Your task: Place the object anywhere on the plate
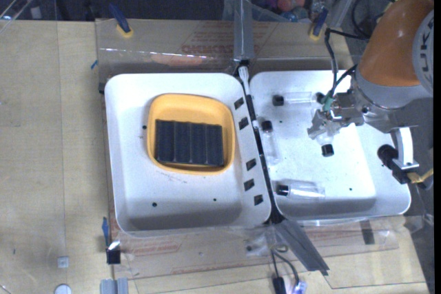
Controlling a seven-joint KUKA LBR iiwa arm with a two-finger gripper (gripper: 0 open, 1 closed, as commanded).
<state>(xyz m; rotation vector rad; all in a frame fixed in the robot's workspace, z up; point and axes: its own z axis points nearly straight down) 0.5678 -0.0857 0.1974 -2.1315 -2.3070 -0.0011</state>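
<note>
The robot's hand (pixel 326 127) hovers over the right bin (pixel 358 179); its grip cannot be judged. A dark ridged object (pixel 191 142) lies on the yellow plate (pixel 160 110). Any further grab risks dislodging it.

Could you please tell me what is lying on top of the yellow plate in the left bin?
A dark ribbed rectangular object lies flat on the yellow plate, filling most of its middle. The plate's surface beneath it is covered and cannot be seen. The gripper is over the right bin.
</note>
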